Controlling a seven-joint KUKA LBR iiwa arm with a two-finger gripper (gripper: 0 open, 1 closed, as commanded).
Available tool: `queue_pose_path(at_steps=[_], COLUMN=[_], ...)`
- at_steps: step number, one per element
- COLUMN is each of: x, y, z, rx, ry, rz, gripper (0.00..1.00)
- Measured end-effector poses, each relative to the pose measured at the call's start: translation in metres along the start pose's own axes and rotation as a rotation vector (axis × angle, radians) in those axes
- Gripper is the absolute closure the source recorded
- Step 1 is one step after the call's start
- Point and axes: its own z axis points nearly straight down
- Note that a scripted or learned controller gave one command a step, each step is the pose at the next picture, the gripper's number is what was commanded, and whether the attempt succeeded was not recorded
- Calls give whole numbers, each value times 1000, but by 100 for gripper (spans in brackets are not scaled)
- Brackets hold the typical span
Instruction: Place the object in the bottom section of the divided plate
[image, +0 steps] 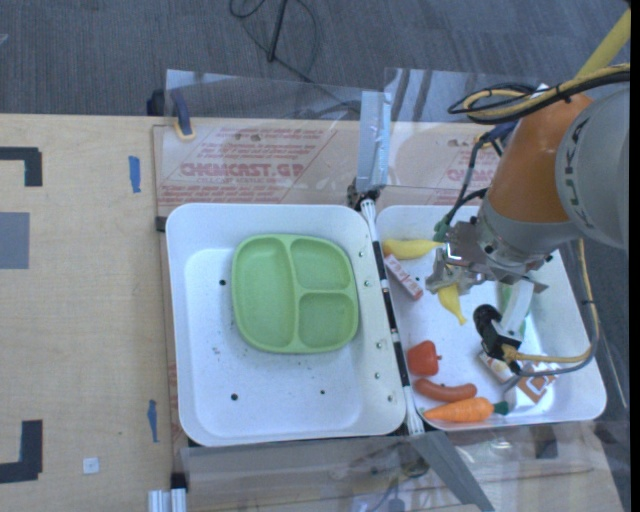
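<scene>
Matt green plastic divided plate, smooth white plastic bins, pale wood bench

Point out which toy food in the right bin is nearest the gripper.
The yellow pepper-like piece, lying right under the gripper. The red pepper, sausage and carrot lie toward the bin's near edge, farther from it.

The divided plate lay in the left bin, toward its back. In the right bin, a banana lay at the back; the pepper, sausage and carrot lay along the front. The gripper hung over that bin's middle.
</scene>
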Motion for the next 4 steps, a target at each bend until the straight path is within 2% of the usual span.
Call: queue_pose_path(at_steps=[1,2,3,4], x=[61,23,25,83], y=[-23,-59,-59,-78], z=[-67,-166,-176,-115], rx=[-1,-1,-3,1], ry=[1,0,-2,1], rz=[3,-11,-16,-86], gripper=[100,100,100,100])
